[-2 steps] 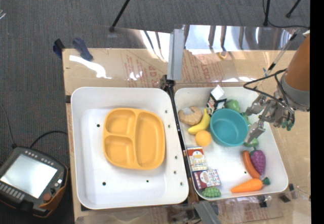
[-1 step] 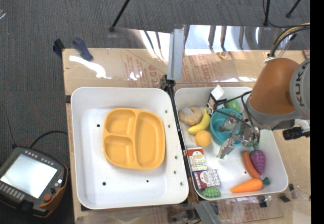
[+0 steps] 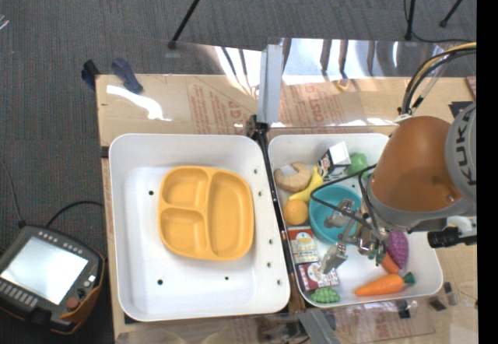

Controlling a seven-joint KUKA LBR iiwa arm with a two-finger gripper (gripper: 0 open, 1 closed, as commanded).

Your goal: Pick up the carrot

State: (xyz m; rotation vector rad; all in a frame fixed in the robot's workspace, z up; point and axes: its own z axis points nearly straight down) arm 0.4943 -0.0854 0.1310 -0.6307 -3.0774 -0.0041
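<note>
The carrot, orange with a green leafy end, lies on its side near the front right corner of the right bin. My gripper hangs over the middle of that bin, up and to the left of the carrot and apart from it. Its fingers are spread and point down-left, with nothing between them. The arm's orange band covers the bin's right part.
Around the gripper lie a teal bowl, a purple grape bunch, an orange fruit, a banana, red packets and a small green item. The left bin holds a yellow divided plate.
</note>
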